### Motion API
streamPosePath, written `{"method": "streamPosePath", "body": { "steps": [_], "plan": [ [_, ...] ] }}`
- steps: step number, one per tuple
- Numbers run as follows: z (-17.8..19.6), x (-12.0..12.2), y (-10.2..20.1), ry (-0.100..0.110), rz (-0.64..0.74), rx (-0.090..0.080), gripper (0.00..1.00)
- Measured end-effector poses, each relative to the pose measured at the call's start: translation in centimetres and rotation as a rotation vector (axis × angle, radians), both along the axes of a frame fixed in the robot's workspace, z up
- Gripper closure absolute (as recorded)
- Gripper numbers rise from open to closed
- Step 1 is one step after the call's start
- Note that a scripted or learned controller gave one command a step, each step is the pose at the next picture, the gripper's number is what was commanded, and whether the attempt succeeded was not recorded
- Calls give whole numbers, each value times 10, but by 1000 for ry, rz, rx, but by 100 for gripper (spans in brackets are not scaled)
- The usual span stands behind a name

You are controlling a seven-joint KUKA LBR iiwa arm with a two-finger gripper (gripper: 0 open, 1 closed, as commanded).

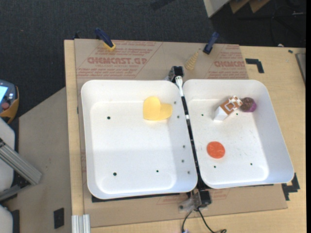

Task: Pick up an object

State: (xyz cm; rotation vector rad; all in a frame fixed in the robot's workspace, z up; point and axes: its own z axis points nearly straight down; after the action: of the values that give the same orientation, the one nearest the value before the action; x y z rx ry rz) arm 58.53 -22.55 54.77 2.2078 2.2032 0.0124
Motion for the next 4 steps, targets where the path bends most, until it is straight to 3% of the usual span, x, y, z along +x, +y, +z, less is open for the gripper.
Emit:
{"method": "streamPosePath", "body": {
  "steps": [1, 2, 3, 4],
  "plan": [
    [-13, 85, 3, 14, 6, 6, 100],
    [-35, -38, 0, 25, -3, 12, 100],
    [-22, -108, 1, 22, -1, 11, 100],
    [-52, -36, 3, 21, 5, 9, 100]
  ]
}}
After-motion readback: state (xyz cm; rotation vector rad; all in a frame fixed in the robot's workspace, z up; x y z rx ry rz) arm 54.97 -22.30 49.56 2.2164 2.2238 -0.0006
